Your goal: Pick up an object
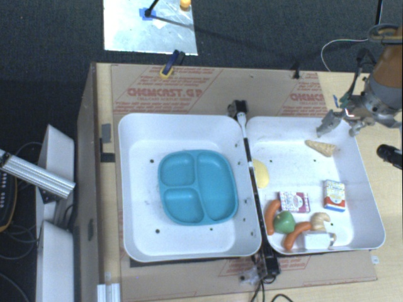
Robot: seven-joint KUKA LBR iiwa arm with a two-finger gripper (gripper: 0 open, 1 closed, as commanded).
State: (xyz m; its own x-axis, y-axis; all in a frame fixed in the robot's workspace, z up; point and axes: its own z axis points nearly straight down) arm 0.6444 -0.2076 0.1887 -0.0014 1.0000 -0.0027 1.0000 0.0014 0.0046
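The grey two-finger gripper (343,123) hangs at about one o'clock of the right shallow white bin (362,175), over its far rim. Its two fingers are spread apart with nothing between them, so I judge it is poised for a descent, not carrying anything.

The nearest candidate is the pale tan wedge-shaped piece (322,147), lying alone on the bin floor just below the gripper, toward six o'clock from it. It has bare floor on all sides, which should make it the easiest object to close on.

The other objects crowd the bin's near half. A small red and white carton (334,195) sits at four o'clock of the bin, apart from the rest. A red and white flat packet (294,202) lies near the centre. At about seven o'clock an orange carrot-like piece (271,214), a round green toy (284,220), an orange sausage-shaped piece (296,233), a beige rounded lump (320,219) and a white block (318,240) are touching or nearly so. Fingers would likely strike neighbours there. A pale yellow rounded piece (261,173) rests against the dividing wall at nine o'clock, and that wall could block one finger.

The left white bin (135,168) holds a blue three-compartment plastic plate (197,187), well apart from the gripper.
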